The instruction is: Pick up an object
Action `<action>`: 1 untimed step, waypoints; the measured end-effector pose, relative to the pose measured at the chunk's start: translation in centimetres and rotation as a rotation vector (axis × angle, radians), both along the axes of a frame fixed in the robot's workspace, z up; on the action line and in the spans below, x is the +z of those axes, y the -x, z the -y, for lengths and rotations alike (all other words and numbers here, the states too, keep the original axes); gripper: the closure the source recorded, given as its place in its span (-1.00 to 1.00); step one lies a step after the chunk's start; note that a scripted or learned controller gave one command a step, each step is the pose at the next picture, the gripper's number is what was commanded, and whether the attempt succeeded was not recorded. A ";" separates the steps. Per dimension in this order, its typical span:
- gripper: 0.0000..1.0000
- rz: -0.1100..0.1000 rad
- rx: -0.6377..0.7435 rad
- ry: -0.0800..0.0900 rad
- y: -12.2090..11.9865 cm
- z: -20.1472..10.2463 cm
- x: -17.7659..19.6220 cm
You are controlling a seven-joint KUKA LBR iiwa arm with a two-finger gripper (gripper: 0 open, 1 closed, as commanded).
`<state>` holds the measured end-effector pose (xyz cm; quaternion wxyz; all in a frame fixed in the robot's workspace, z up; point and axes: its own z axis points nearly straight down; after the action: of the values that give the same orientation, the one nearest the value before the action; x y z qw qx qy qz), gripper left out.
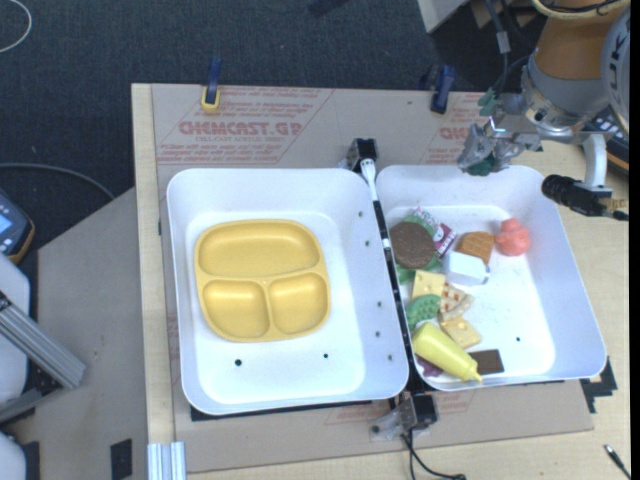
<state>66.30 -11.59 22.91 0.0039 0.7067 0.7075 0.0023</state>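
A yellow divided tray (262,278) fills the left bin (185,193). Toy food (445,293) heaps in the right bin (560,308), at seven o'clock from the gripper (487,155), which clenches something small and greenish, too blurred to identify.

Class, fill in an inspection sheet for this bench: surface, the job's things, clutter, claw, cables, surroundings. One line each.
Surface: board with red print bears two white bins side by side.
Job's things: right bin holds a heap of toy food, among it a yellow piece, a brown disc and a pink piece.
Clutter: yellow divided tray lies in the left bin.
Claw: claw hangs above the right bin's far rim; grip state unclear.
Cables: black cable leaves the front edge.
Surroundings: dark floor; blue clamps on the board's far edge.
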 end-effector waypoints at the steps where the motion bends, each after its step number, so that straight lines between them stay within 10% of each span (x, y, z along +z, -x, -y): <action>1: 1.00 -0.010 0.004 -0.004 0.7 -5.5 0.6</action>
<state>65.58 -6.08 23.51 -0.0009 0.7053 0.7089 0.0003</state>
